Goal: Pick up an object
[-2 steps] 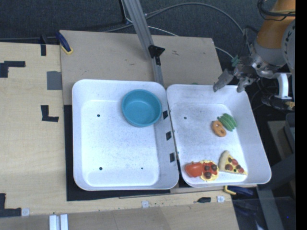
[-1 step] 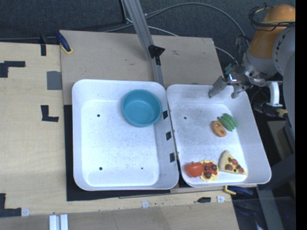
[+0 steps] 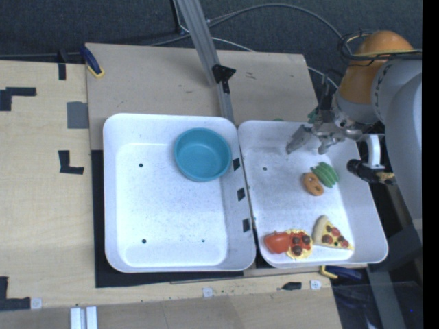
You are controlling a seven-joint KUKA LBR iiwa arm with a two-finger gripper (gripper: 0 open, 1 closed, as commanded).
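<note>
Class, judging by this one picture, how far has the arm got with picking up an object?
Done: the gripper is over the right bin. In hand: nothing visible between its fingers. Left: reach and lift something, perhaps the green toy or orange piece just below it.

a pale wooden bench (image 3: 41,204) with black tape marks stands on dark carpeted floor (image 3: 82,9).

No readable text, label, brand, number or sign shows anywhere, neither on the bins, the toys, the desk nor the arm.
</note>
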